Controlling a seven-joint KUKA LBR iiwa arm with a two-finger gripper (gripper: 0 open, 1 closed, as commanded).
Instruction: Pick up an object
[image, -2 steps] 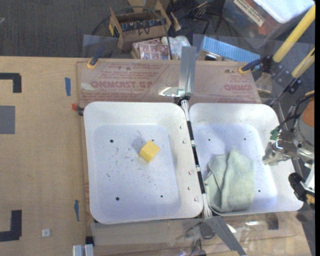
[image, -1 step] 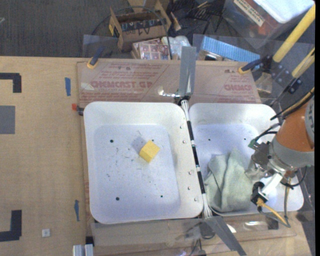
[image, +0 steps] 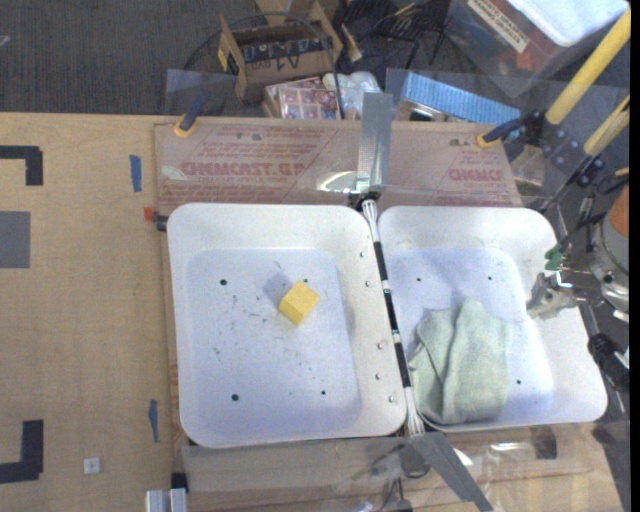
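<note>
Left bin (image: 200, 260): we see a shallow white tray holding one small yellow block (image: 298, 302), which lies a little above the tray's middle, tilted, apart from every wall.
Right bin (image: 450, 235): we see a pale green cloth (image: 462, 362) bunched in its lower half, its left edge close to the divider between the two trays.
Gripper (image: 552, 290): we find it at the right bin's right rim, well apart from the cloth and far from the yellow block; nothing shows between its tips, and we cannot tell how they stand.
Bench (image: 80, 300): we see a tan board with black corner marks and bits of blue tape.
Behind the bins: a clear sheet (image: 260, 165) with red lettering stands along the back edge.
</note>
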